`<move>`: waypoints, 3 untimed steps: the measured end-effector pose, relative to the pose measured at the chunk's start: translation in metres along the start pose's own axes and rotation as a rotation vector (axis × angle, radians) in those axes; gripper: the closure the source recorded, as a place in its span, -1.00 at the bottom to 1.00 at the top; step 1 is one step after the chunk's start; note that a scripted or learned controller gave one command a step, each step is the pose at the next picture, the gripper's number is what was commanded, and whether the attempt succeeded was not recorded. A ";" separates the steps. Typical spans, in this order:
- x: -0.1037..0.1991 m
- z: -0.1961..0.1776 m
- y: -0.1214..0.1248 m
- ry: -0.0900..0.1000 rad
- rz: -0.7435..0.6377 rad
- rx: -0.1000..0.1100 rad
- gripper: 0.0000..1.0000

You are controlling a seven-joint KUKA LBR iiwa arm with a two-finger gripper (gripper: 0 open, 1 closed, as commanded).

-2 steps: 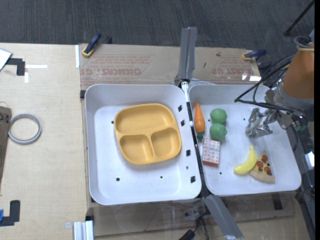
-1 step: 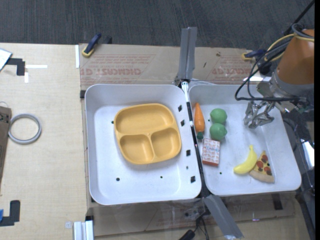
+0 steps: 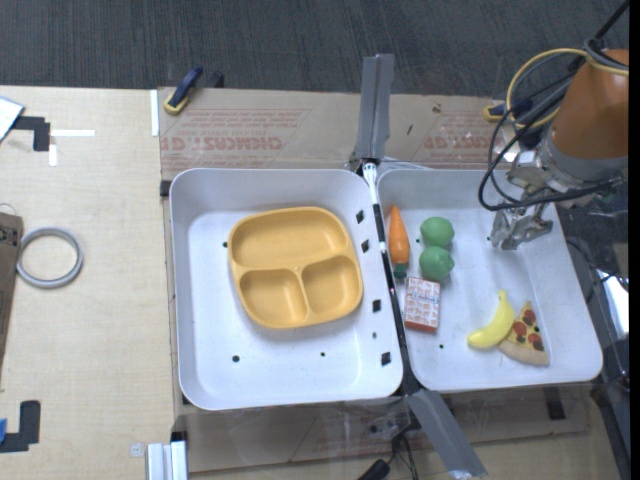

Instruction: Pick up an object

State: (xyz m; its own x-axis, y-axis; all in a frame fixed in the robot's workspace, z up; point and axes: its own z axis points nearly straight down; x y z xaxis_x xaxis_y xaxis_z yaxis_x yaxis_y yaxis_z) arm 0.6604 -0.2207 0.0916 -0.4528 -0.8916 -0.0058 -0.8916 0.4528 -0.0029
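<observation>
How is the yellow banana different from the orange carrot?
The yellow toy banana is curved; the orange toy carrot is straight. The banana lies slanted beside the pizza slice; the carrot lies along the bin's left wall, near the middle divider. Both are toy foods in the right white bin.

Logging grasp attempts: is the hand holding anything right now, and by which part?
Nothing is held. The hand hovers over bare floor of the right bin, apart from every object.

Arm pose, overhead view
We see the end effector (image 3: 519,230) hanging low from the right, orange-banded wrist above.
</observation>
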 end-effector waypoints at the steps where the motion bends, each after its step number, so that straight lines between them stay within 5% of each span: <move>1: 0.012 0.001 0.023 0.000 -0.382 -0.004 1.00; 2: 0.000 0.001 0.001 -0.002 -0.903 -0.004 1.00; 3: -0.021 0.002 0.022 -0.002 -1.370 -0.008 1.00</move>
State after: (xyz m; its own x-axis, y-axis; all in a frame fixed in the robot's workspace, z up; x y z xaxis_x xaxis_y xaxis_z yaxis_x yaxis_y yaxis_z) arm 0.6506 -0.1918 0.0901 0.7834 -0.6215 -0.0047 -0.6215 -0.7834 -0.0018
